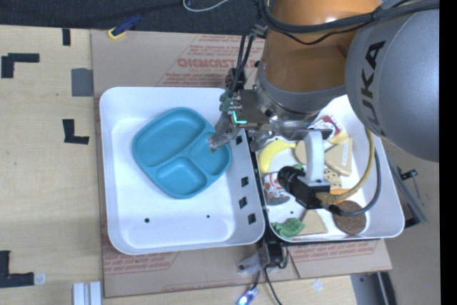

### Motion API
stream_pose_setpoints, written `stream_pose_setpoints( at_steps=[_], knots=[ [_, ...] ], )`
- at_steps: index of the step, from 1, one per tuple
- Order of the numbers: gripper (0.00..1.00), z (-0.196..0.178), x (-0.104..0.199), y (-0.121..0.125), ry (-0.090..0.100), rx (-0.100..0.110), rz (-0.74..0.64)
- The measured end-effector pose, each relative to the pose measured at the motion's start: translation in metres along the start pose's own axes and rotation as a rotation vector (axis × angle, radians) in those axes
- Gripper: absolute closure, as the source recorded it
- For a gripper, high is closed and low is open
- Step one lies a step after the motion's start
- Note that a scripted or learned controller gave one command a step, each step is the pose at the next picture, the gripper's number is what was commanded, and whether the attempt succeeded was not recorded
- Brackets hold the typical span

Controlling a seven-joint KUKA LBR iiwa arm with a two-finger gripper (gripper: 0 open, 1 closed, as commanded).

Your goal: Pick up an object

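A blue divided plate [180, 151] lies tilted in the left bin [171, 236]. My gripper [218, 137] hangs under the big orange wrist band [320, 11], low over the divider between the bins, with its tip at the plate's right rim. Most of it is hidden by the wrist. The right bin [389, 214] holds a yellow banana [274, 151], a tan cracker-like piece [340, 158], a brown round disc [350, 219] and a green item [289, 228].
The grey arm [403, 75] covers the upper part of the right bin. A black cable loop [303, 189] hangs over the objects there. The bins stand on a cardboard sheet [164, 61], and a white cable [207, 5] trails across the dark background behind.
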State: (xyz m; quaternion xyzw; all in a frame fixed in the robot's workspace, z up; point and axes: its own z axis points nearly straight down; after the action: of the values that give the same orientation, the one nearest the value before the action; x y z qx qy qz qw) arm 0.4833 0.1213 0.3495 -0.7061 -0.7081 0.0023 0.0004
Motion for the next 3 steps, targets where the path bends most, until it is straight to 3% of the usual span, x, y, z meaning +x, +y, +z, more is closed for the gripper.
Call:
stream_pose_setpoints(
  at_steps=[1, 2, 3],
  knots=[
    [0.0, -0.107, -0.016, 0.001, 0.005, -0.014, 0.002],
    [1.0, -0.11, -0.014, 0.0, 0.001, -0.002, 0.0],
    [1.0, -0.164, -0.08, 0.0, 0.002, -0.008, 0.007]
  ],
)
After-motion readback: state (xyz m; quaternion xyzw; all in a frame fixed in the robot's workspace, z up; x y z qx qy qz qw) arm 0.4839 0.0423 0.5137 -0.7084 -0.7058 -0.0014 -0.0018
